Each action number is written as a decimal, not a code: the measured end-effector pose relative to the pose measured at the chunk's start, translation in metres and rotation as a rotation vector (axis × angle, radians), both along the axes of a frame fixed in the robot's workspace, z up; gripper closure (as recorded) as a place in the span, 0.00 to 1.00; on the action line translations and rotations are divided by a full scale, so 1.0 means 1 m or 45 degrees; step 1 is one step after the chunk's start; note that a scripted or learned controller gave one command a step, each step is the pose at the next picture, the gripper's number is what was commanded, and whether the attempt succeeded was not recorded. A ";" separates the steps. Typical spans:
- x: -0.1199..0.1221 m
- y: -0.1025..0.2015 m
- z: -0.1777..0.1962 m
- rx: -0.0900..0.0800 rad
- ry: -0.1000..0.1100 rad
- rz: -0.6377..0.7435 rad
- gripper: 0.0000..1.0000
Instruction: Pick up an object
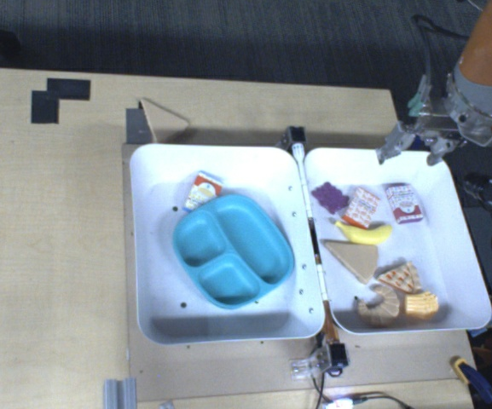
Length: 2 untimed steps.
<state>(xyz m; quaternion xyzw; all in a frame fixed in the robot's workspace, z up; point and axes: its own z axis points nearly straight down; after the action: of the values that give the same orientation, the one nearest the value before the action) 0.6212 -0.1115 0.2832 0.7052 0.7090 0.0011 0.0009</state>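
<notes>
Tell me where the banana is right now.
The banana lies in the right bin, near its middle, just below the red-and-white packet and above the tan wedge.

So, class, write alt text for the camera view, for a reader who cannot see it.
A grey robot arm's gripper hovers at the far edge of the right bin, which holds a banana and other small toy foods. The left bin holds a blue divided plate and a small carton.

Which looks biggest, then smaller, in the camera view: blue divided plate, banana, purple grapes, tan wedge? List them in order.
1. blue divided plate, by far the largest
2. tan wedge
3. banana, long but thin, close to the wedge
4. purple grapes, smallest
</notes>
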 end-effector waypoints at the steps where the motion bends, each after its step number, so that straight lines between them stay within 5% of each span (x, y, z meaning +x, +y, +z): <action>1: -0.003 -0.027 -0.183 -0.003 -0.006 -0.003 0.00; 2: 0.000 -0.025 -0.171 -0.001 -0.017 -0.001 1.00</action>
<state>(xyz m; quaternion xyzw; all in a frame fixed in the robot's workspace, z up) 0.6209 -0.1368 0.1125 0.7054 0.7088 0.0054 0.0058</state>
